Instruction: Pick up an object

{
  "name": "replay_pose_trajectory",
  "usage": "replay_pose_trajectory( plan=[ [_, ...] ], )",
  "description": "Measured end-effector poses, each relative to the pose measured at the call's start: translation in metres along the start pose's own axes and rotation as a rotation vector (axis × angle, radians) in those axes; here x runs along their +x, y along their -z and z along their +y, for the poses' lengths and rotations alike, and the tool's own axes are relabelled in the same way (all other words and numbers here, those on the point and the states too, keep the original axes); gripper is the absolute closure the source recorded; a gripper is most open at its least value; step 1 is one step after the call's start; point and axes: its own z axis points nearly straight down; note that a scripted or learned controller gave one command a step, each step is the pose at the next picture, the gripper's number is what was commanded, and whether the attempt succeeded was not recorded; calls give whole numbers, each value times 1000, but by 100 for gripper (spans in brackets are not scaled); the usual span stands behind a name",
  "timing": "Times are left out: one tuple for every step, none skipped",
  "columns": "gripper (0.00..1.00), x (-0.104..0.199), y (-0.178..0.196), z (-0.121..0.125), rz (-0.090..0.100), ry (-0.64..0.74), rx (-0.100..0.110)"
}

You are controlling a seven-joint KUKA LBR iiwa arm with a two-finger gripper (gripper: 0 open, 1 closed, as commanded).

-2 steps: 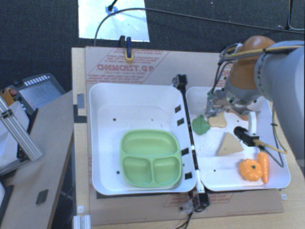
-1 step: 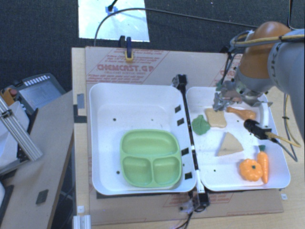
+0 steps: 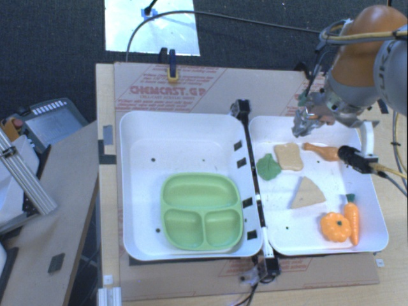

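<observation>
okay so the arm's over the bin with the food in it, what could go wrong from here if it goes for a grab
The claw sits above the right bin's far edge, with the toast and drumstick just below it. Dropping between them, it may catch nothing. The broccoli lies close beside the toast near the divider, so a grab there could nudge both. The pumpkin and carrot touch, so one could drag the other.

Two white bins — the left bin (image 3: 137,171) and the right bin (image 3: 376,231). One green divided plate (image 3: 201,210). Six toy foods: one broccoli (image 3: 268,167), one toast slice (image 3: 289,156), one drumstick (image 3: 320,150), one tan wedge (image 3: 307,194), one orange pumpkin (image 3: 335,226) — and one carrot (image 3: 352,218).
</observation>
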Motion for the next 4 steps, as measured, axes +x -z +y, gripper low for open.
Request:
replay_pose_trajectory(
  plan=[
    [100,0,-20,1,-1,-2,5],
    [100,46,-26,-20,1,1,8],
    [100,101,-29,-39,3,4,8],
    [100,141,-27,-59,2,3,8]
  ],
)
